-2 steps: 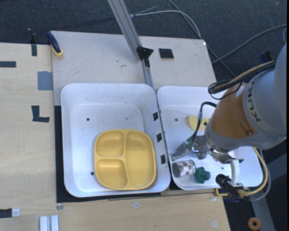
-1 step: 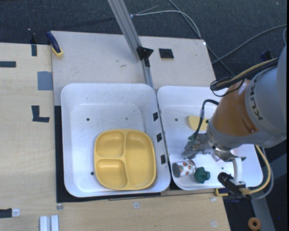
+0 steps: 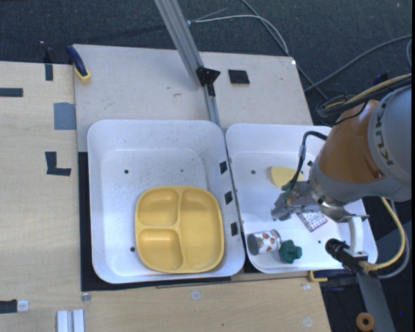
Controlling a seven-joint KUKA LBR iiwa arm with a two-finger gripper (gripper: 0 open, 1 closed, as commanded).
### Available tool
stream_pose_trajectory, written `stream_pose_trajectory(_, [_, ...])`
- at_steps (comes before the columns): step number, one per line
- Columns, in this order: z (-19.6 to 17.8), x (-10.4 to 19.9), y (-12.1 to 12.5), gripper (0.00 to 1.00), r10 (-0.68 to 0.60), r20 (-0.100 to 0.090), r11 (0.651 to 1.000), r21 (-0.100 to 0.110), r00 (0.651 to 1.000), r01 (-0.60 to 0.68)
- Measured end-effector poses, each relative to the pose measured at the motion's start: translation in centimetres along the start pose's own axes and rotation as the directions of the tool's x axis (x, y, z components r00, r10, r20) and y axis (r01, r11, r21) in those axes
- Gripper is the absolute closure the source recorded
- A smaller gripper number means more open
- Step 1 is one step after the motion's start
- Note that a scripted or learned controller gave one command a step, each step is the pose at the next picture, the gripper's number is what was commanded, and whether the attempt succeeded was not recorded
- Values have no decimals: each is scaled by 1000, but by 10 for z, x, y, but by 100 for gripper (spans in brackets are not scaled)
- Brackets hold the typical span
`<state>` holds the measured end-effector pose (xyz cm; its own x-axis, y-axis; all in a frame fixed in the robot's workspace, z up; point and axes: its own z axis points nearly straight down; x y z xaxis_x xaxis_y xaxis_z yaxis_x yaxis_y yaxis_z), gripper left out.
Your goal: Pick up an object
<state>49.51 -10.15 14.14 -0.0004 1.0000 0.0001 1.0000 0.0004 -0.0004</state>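
Two white bins sit side by side; the left bin (image 3: 104,185) has a yellow divided tray (image 3: 180,228), so pickable bits are mostly in the right bin (image 3: 252,144). The gripper (image 3: 288,206) hangs low there, w/ a small can (image 3: 263,241) and green object (image 3: 290,252) just below it, a yellow piece (image 3: 281,176) behind. Can't tell the gripper's state; nothing visibly held. Prob. positioning for a grab.

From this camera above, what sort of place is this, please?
Probably a robot test bench in a lab: a robot arm reaches into two white bins, loose cables lie on the dark floor, and tape marks sit on the bench.
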Motion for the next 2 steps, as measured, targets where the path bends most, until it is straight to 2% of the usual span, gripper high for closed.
stream_pose_trajectory(2, [-110, -2, 8, 100, -1, 1, 1000, -3, 1000, 1])
